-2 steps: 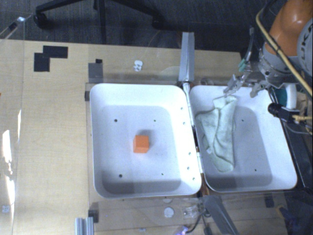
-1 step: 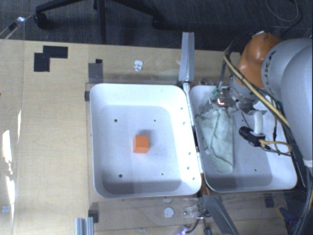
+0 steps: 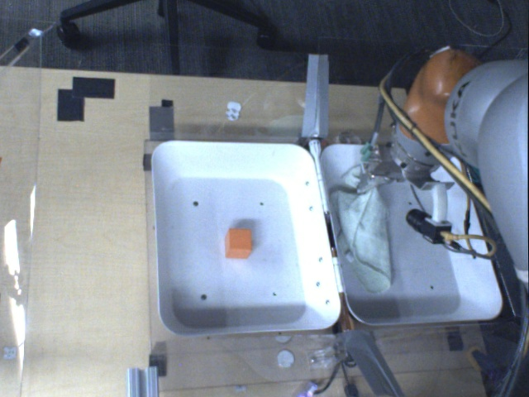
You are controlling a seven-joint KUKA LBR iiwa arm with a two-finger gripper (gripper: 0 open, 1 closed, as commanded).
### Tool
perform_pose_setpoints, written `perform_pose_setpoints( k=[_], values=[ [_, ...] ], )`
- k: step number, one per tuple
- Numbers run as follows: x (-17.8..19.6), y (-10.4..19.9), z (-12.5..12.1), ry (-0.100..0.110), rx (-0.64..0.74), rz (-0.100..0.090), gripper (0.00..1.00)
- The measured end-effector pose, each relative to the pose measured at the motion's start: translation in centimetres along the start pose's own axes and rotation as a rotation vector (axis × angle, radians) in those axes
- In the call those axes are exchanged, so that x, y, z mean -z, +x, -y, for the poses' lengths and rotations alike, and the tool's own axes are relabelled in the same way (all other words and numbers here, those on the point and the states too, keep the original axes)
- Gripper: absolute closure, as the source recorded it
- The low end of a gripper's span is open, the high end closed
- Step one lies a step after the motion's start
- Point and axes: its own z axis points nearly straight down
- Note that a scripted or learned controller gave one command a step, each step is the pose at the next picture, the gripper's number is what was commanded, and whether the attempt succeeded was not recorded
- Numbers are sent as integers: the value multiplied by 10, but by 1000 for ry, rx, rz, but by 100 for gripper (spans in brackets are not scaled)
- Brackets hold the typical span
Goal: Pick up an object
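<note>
Cloth [image 3: 368,238] pale, crumpled in right bin [image 3: 430,304]; top corner pinched between jaws [image 3: 369,170], lifted.

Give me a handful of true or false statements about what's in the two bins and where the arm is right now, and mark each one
1. An orange cube lies in the left bin. True.
2. A pale cloth lies in the right bin. True.
3. The cube is touching the cloth. False: they are in separate bins, with the bins' rims between them.
4. The gripper is over the left bin. False: it is over the right bin, at the cloth's upper end.
5. The cube sits pressed against the left bin's wall. False: it lies out on the bin's floor, away from every wall.
6. The cloth lies along the side of the right bin nearest the left bin. True.
</note>
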Motion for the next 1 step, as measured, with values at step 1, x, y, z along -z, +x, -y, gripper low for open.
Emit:
perform_pose_setpoints(
  k=[1],
  values=[
    [91,18,-29,15,-228,0,100]
  ],
)
